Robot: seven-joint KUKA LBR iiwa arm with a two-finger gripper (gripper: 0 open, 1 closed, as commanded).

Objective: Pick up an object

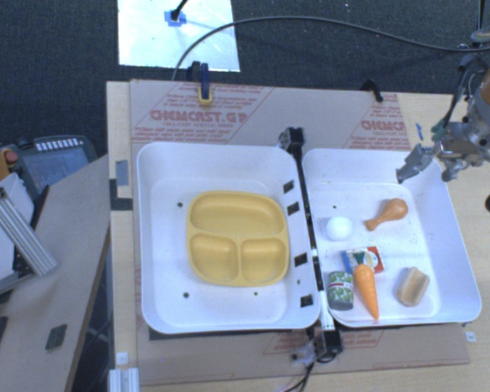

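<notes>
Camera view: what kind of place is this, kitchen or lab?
Probably a robot lab test bench, not a kitchen: two shallow white plastic bins clamped on a cardboard sheet, toy food such as an orange plastic carrot, and loose black cables.

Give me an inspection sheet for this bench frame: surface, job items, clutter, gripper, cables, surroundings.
Surface: two white bins side by side, left bin and right bin, on a cardboard sheet over the bench.
Job items: in the right bin, a white ball, drumstick, carrot, small can, red packet, and bread piece. Carrot lies beside the can.
Clutter: yellow divided tray in the left bin.
Gripper: gripper above the right bin's far right corner, nothing between its fingers.
Cables: black cable across the dark floor behind the bench.
Surroundings: white sheet on the floor; handheld controller at left.
</notes>
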